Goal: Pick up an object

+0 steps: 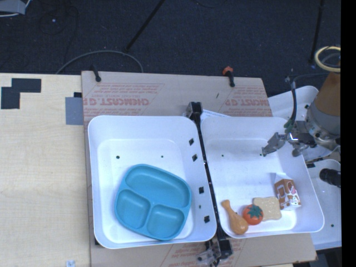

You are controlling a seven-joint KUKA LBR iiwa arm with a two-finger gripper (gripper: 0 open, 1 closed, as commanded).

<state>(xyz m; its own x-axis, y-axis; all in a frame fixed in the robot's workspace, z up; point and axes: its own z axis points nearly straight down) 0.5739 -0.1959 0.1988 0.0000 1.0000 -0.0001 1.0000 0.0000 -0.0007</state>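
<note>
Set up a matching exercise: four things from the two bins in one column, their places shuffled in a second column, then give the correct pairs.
Things:
1. blue divided plate
2. tomato
3. drumstick
4. small printed carton

Places:
A. right bin, near its right wall
B. left bin
C. right bin, between the drumstick and the toast slice
D. right bin, front edge, nearest the divider

Pairs: 1-B, 2-C, 3-D, 4-A

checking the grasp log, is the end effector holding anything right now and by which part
Nothing is held. The end effector is above the right bin, apart from the toys along its front edge.
</note>
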